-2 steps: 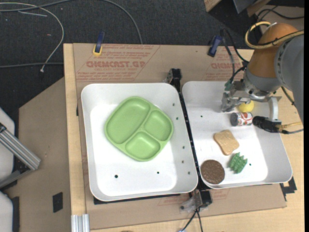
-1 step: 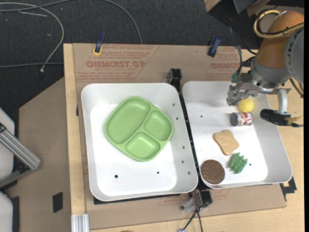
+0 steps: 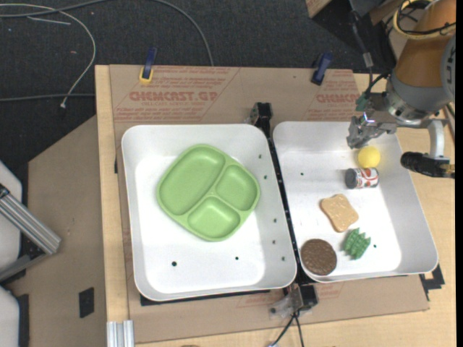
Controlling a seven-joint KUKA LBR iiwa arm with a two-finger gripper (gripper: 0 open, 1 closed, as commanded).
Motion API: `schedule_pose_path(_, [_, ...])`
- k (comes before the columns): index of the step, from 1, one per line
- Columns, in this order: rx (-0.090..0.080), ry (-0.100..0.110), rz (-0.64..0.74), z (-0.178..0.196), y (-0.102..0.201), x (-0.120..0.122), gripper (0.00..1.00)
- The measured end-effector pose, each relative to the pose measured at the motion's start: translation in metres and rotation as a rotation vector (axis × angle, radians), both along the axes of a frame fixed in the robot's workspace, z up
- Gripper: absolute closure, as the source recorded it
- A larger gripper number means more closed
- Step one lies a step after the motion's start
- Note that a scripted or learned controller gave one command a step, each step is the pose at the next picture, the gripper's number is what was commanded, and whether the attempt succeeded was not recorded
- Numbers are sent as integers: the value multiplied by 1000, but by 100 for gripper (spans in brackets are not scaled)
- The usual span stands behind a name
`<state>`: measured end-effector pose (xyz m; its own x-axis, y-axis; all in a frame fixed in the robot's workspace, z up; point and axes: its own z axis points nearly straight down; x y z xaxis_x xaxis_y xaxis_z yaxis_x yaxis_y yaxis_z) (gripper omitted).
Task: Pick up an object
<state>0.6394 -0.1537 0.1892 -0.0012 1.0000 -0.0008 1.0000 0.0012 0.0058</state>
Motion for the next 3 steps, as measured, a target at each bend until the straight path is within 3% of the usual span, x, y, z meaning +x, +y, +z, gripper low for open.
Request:
schedule_pose_path(1, [0, 1, 0, 44, 2, 3, 100])
schedule_pose_path(3, [2, 8, 3, 32, 117, -2, 100])
